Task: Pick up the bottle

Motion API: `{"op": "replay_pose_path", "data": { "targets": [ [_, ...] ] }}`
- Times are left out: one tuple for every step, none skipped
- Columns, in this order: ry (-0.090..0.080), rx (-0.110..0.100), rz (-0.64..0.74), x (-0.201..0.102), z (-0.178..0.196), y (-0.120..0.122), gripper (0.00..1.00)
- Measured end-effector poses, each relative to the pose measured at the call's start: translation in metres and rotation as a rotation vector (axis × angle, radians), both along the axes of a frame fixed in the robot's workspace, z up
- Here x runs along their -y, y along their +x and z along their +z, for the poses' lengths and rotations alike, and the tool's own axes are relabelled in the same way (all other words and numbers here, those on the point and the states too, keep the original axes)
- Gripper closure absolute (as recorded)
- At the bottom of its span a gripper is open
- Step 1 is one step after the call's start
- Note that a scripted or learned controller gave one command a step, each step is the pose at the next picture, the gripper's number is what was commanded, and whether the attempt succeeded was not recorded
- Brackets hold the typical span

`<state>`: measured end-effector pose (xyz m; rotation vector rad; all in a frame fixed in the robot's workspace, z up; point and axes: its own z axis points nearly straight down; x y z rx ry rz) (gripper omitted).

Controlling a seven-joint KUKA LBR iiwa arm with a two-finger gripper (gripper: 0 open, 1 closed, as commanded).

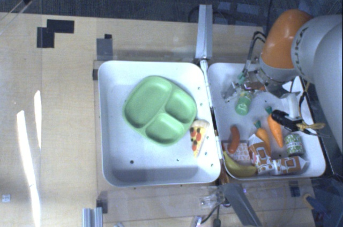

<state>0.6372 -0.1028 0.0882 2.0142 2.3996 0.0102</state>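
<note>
Hovering in the right bin (316, 164), the gripper (242, 85) sits just above the green bottle (243, 103) (grip impossible to tell).

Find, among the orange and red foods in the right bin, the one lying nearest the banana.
The red sausage: it lies just above the banana at the right bin's near left corner. The two carrots lie farther right.

the arm (321, 46) is bulky, smooth and rounded, pale grey, with 1 glossy orange band (284, 41) above the wrist. thin dark cables run beside the small metallic end effector (244, 83).
</note>
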Motion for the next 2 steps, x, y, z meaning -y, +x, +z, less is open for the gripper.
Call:
{"op": "replay_pose_path", "data": {
  "targets": [
    [0.002, 0.007, 0.001, -0.002, 0.013, 0.002, 1.00],
    [0.001, -0.003, -0.136, -0.062, 0.154, 0.033, 1.00]
  ]
}}
